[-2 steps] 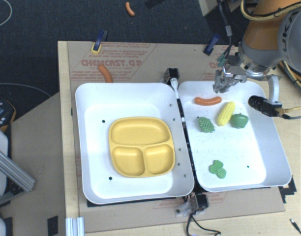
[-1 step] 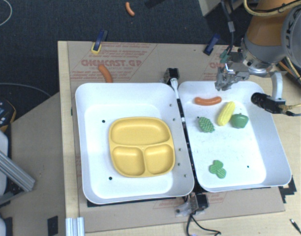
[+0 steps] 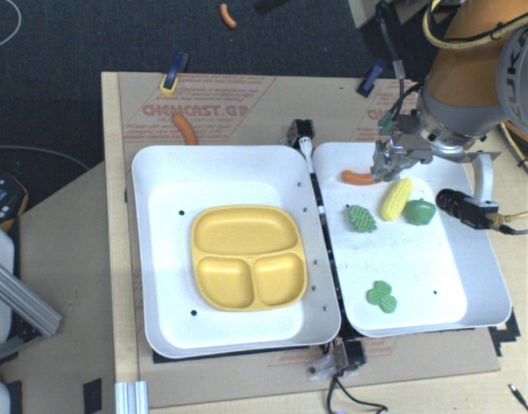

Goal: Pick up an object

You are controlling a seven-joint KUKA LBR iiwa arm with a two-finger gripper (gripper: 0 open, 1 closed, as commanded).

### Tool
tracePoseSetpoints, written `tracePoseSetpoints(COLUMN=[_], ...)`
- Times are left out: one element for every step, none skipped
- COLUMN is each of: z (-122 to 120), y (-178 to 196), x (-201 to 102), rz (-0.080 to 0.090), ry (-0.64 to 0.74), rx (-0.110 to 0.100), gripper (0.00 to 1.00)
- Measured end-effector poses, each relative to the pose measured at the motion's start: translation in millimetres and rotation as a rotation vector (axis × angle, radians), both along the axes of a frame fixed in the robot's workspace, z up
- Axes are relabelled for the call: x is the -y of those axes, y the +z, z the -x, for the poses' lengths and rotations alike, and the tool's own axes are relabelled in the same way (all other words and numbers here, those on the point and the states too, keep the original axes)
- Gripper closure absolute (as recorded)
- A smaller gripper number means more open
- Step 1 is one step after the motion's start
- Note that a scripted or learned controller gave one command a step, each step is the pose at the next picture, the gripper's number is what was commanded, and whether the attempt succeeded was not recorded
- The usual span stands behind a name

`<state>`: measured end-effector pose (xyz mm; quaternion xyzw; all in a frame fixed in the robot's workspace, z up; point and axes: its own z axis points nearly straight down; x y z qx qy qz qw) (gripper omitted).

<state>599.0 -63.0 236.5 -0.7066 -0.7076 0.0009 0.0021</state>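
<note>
Your gripper point(image 3: 390, 167) sits in the upper right of the frame, low over the far end of the right bin point(image 3: 471, 304), just above the orange carrot point(image 3: 359, 178). Whether the hand is spread or closed you cannot tell from this slant, and nothing shows held in it.

The carrot lies flat near the bin's upper left corner, its right end tucked under the gripper. It looks like a light, stiff plastic toy: thin, round and probably slippery, so you would do best to close across its narrow width near the middle; it may roll or skid on the smooth floor.

Just right of it and below lies a yellow corn cob point(image 3: 396, 198), tilted, touching or nearly touching a green pepper point(image 3: 419, 211). A knobbly green piece point(image 3: 361, 218) lies to the corn's left, and a small green broccoli point(image 3: 382, 297) lies apart, lower in the bin.

The left bin point(image 3: 160, 257) holds a yellow divided plate point(image 3: 247, 256), one long compartment above two smaller ones, all bare. Another orange piece point(image 3: 185, 128) lies on the board above that bin.
</note>
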Motion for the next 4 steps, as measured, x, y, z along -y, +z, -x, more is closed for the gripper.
tracePoseSetpoints(z=[49.0, 76.9, 70.1, 62.7], y=[2.1, -5.2, -22.7, -19.9], x=[-23.5, -33.5, -36.2, -36.4], rz=[0.000, 0.000, 0.001, 0.002], ry=[0.000, -0.002, -0.003, -0.002], rx=[0.000, -0.001, 0.000, 0.006], gripper=[1.00, 1.00, 1.00, 1.00])
